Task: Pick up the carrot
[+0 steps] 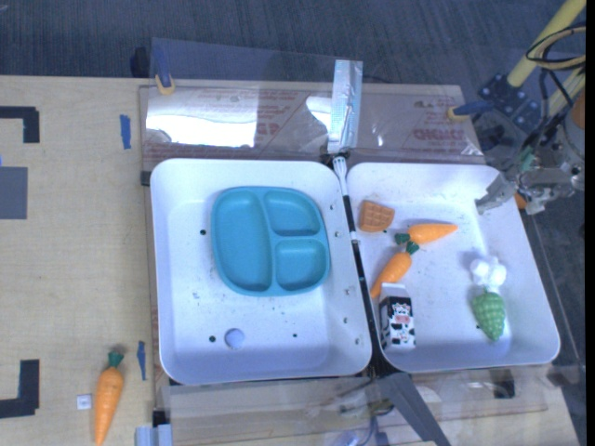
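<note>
Camera view:
Desk: the pale wooden desk (65, 277) carried two shallow white plastic bins side by side, the left bin (177, 342) and the right bin (530, 342).
Left bin contents: a blue plastic plate with three compartments (270, 240) lay flat near the bin's middle.
Carrots in the right bin: two orange toy carrots with green tops lay in the left half of the right bin. The far carrot (429, 233) lay almost level, its tip pointing right. The near carrot (393, 269) lay slanted, its tip pointing to the near left. Their green ends met between them.
Other things in the right bin: a small brown waffle-patterned piece (376, 216) sat just left of the far carrot. A small black-and-white milk carton with a cow print (398, 322) stood near the near edge, just below the near carrot. A bumpy green toy vegetable with a white end (488, 303) lay at the right side.
Third carrot: another orange toy carrot (108, 396) lay on the desk outside the bins, at the near left.
Tool: the grey tool (509, 193) hung at the far right corner of the right bin, well apart from the carrots, with nothing seen in it. Whether it was spread or pressed together could not be told.
</note>
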Motion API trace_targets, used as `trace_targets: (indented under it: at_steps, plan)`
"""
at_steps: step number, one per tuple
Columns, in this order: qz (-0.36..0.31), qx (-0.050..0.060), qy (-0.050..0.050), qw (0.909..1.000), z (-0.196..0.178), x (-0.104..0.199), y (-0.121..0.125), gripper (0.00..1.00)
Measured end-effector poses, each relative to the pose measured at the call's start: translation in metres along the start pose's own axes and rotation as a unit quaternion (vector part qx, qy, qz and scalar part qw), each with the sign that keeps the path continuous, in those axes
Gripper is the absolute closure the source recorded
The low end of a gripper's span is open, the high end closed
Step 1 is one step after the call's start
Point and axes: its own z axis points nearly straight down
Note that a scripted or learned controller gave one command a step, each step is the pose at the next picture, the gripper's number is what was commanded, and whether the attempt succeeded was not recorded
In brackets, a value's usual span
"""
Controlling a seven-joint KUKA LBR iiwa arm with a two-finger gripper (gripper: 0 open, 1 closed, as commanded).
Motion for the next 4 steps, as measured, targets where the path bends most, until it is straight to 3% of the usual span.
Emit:
trace_targets:
  at_steps: [1, 2, 3, 4]
  plan:
    - [-0.042, -0.004, -0.001, 0.9991, 0.121, 0.083, -0.001, 0.00]
    - [-0.084, -0.005, -0.001, 0.9965, 0.049, 0.088, 0.071, 0.00]
    - [-0.106, -0.007, -0.003, 0.9944, -0.068, 0.047, 0.059, 0.00]
    - [-0.245, 0.002, 0.001, 0.9695, 0.042, 0.088, 0.068, 0.00]
